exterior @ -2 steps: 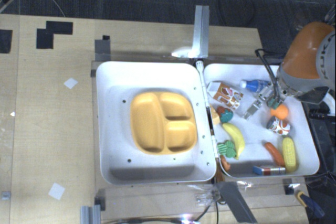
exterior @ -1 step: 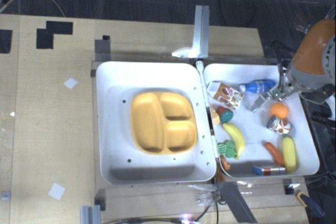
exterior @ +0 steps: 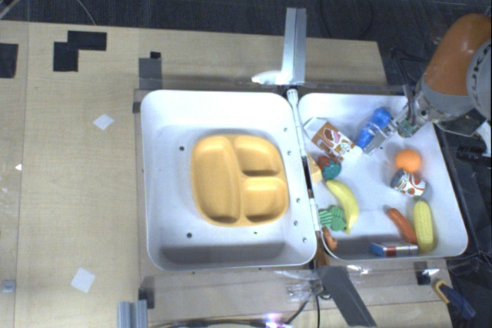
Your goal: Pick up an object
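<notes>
Wooden counter point(exterior: 77, 188) carried two white bins; the left bin point(exterior: 165, 165) held a yellow tray point(exterior: 238, 179) with open floor around it. In the crowded right bin point(exterior: 453, 196), the tool point(exterior: 405, 124) hovered near the far wall, just beside a blue bottle point(exterior: 374, 128); its grip could not be told.

Just beside the hand point(exterior: 406, 125), on its left, a small blue bottle point(exterior: 374, 128) with a white cap end is lying tilted in the right bin point(exterior: 453, 188); whether it is touching cannot be told. Further left, a brown-and-white carton point(exterior: 331, 140) is lying flat. Below the hand, an orange ball point(exterior: 408, 160) is sitting above a patterned cup point(exterior: 407, 183). Farther below, a corn cob point(exterior: 423, 225) and a red sausage point(exterior: 401, 223) are lying side by side. Down to the left, a yellow banana point(exterior: 344, 202) is curving beside green broccoli point(exterior: 333, 217).
</notes>
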You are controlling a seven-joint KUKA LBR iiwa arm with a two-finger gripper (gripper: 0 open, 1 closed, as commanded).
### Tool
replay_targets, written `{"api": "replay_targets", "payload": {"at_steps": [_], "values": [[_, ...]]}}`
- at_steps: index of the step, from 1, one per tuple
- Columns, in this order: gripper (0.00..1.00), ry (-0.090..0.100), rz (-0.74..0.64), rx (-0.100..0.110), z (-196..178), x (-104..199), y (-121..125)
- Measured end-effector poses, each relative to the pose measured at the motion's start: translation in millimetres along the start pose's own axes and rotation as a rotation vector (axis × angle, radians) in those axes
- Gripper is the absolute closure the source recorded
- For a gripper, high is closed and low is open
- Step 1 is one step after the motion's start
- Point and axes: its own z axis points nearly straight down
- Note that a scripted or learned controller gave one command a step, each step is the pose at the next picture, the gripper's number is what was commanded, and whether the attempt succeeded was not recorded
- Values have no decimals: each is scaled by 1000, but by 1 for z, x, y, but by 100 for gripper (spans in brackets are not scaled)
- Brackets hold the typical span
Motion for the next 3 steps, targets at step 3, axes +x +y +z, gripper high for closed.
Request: {"api": "replay_targets", "payload": {"at_steps": [3], "values": [[0, 6, 472, 5, -6, 87, -38]]}}
